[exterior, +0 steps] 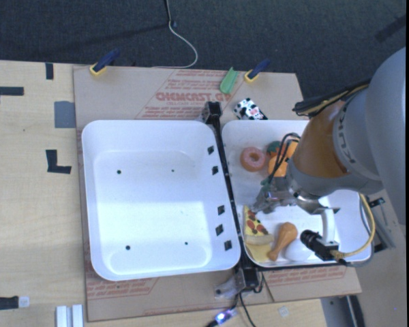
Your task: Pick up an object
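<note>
My gripper [268, 200] hangs low in the right bin [351, 227], close to its left wall, at the end of the grey arm with the orange band [317, 148]. Just below it lies a pizza slice toy [255, 225], and a brown drumstick toy [283, 239] sits to the lower right. A pink donut [252, 159] rests above the gripper. Beside the donut an orange and green toy [279, 155] is partly hidden by the arm. Nothing can be seen held in the gripper.
The left bin [102, 182] lies next to the right one, with black clips along the shared wall [221, 182]. A black-and-white cow toy [249, 110] lies outside, behind the right bin. Clamps [103, 61] and a green clip [228, 80] hold the cardboard's far edge.
</note>
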